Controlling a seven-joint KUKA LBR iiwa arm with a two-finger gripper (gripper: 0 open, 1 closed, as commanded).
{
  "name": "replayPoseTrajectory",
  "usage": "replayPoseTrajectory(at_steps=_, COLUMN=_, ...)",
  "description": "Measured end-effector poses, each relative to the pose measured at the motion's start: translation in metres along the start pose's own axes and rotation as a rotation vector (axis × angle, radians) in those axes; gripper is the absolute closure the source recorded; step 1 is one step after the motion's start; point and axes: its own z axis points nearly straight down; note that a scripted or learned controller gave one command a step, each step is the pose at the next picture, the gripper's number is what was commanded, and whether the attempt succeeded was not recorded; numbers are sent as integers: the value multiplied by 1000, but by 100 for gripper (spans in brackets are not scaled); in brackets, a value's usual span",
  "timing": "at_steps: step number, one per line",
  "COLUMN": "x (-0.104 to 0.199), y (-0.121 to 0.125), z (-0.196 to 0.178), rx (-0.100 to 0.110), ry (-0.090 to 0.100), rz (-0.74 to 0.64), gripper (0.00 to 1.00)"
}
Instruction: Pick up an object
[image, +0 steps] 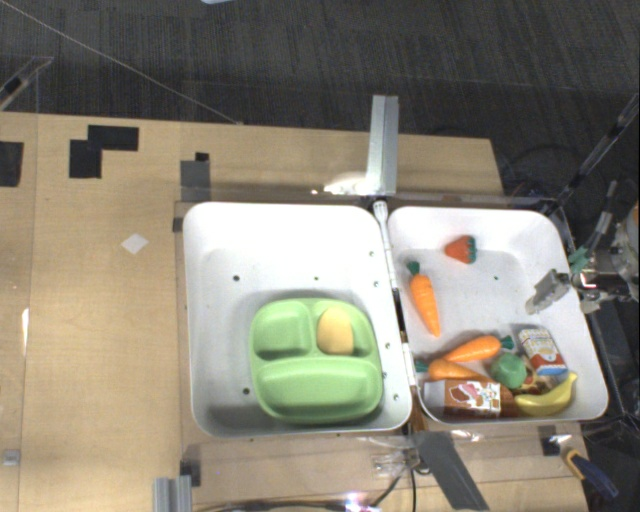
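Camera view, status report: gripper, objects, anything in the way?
Gripper at right bin's right edge, holding nothing visible. Orange toy carrot lies apart, unobstructed. Other toys crowd near corner.

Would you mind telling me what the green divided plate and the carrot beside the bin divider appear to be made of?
Green divided plate: probably moulded plastic, smooth with a soft sheen, one even colour and rounded compartment rims. Carrot: likely toy plastic, uniform orange with a flat green top; the picture is too coarse to rule out rubber or foam.

The left bin serves as the reference landmark. A green divided tray rests inside it, toward its near right corner (upright, flat on the floor). The right bin adjoins its right wall. The wooden bench extends to its left.
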Motion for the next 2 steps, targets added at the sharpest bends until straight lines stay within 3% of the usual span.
replayPoseTrajectory(at_steps=1, x=-17, y=-9, z=103, rx=1, ry=0, rz=-19, gripper=0)
replayPoseTrajectory(at_steps=2, x=-30, y=-10, z=155, rx=-5, ry=-2, rz=-23, gripper=0)
